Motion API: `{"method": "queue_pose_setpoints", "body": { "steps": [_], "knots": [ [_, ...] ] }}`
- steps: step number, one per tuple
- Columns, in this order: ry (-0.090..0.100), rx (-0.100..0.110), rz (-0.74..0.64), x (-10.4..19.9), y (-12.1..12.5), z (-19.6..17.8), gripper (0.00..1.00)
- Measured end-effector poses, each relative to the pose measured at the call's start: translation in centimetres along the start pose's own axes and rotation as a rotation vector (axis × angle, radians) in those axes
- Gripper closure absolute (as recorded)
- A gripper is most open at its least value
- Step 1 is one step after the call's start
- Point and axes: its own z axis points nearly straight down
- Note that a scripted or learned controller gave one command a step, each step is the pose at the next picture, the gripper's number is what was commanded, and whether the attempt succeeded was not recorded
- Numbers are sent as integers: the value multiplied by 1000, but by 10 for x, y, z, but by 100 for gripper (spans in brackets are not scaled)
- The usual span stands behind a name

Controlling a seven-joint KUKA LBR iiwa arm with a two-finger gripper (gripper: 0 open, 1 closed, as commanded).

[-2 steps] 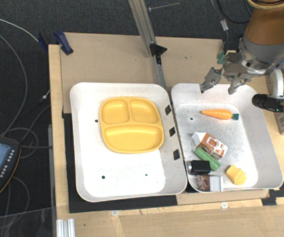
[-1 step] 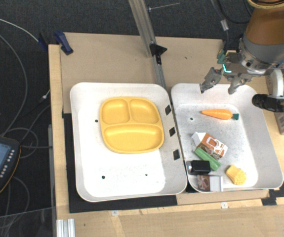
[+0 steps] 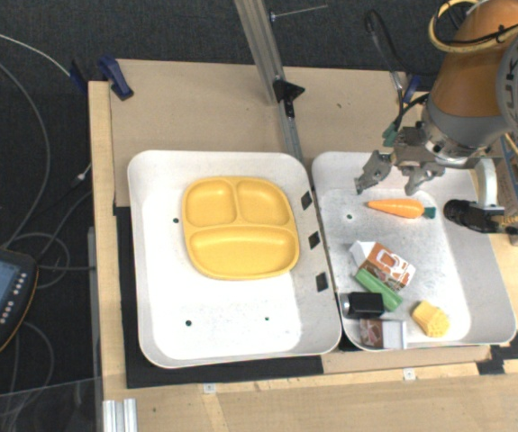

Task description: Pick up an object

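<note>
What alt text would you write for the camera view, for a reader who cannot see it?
A grey and orange robot arm holds its open gripper just above a toy carrot in the right bin, gripping nothing. Nearer the front of that bin lie small packages and a yellow toy; the left bin holds a yellow divided plate.

The gripper point(image 3: 391, 176) hangs over the far end of the right bin point(image 3: 475, 268). Just below it in the view, a little to the right, the carrot point(image 3: 396, 209) lies on the bin floor. Farther toward the near edge lie the small carton point(image 3: 389, 265) and the stick point(image 3: 377, 285) touching it, then the dark block point(image 3: 364, 305), the flat packet point(image 3: 378, 333) and the corn piece point(image 3: 430, 318). Well to the gripper's left, the divided plate point(image 3: 239, 227) rests in the left bin point(image 3: 164, 268), the two bins side by side.
</note>
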Motion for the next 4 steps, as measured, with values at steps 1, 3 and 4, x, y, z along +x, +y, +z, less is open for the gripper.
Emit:
{"method": "queue_pose_setpoints", "body": {
  "steps": [1, 3, 4],
  "knots": [
    [1, 0, -2, 8, 5, 59, 0],
    [1, -8, -1, 9, 6, 97, 100],
    [-2, -14, 0, 5, 8, 52, 100]
  ]
}}
